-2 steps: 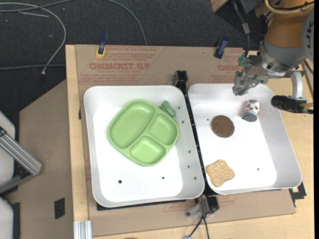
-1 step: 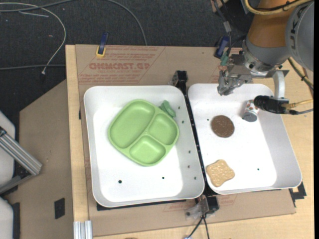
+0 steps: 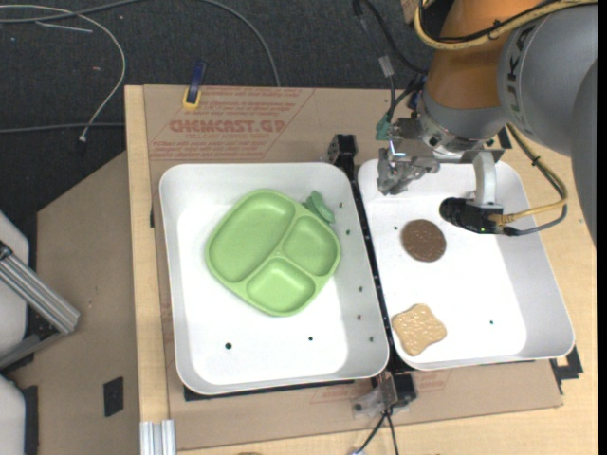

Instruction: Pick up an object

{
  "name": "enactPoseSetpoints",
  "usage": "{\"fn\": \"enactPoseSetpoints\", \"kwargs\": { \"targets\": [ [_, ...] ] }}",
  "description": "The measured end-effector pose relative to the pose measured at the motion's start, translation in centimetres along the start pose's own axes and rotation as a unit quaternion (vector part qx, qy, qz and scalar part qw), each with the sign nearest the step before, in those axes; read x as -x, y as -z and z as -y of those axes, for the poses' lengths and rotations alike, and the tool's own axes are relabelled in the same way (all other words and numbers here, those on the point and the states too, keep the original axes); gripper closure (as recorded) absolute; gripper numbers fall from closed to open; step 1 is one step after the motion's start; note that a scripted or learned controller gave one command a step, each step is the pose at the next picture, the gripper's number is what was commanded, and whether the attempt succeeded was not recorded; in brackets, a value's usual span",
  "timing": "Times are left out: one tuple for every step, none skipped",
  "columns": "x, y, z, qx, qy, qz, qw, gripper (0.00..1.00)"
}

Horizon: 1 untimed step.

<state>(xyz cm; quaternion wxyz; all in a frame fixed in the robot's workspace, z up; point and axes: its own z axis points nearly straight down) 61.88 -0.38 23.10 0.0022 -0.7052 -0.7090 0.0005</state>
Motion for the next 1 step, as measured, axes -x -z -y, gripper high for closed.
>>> {"fn": "enactPoseSetpoints", "kwargs": {
  "targets": [
    [-5.47,-1.31,0.38,0.000,0.000,0.000,1.0000,1.00]
  ]
}}
